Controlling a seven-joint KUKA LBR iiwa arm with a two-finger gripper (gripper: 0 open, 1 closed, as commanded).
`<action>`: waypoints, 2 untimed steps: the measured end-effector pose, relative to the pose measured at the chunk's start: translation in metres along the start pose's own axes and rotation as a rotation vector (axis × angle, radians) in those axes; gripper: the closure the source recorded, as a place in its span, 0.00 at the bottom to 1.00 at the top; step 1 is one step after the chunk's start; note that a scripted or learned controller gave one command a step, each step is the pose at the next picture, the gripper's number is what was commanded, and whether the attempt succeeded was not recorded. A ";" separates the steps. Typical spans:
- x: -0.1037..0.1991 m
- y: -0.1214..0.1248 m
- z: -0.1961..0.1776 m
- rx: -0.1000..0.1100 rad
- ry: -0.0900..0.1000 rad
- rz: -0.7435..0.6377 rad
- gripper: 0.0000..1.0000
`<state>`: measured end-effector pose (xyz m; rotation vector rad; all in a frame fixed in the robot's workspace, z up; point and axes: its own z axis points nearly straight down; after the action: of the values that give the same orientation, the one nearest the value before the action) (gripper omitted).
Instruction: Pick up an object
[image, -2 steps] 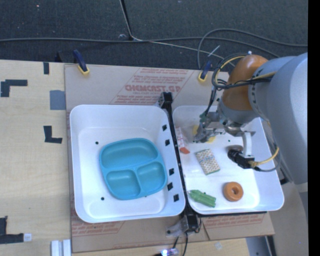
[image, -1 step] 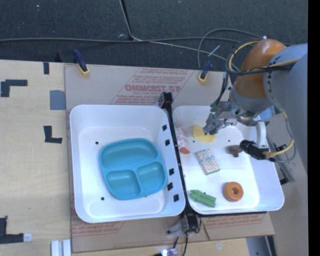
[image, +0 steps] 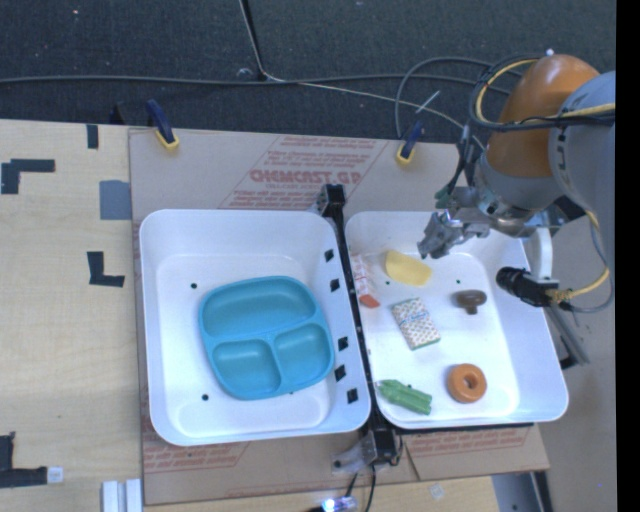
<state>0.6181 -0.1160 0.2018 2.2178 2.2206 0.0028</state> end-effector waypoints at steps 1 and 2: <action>0.000 0.001 -0.026 0.002 0.001 0.000 1.00; 0.054 0.003 -0.014 0.005 0.002 -0.004 1.00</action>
<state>0.6210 -0.0623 0.2157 2.2165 2.2293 -0.0010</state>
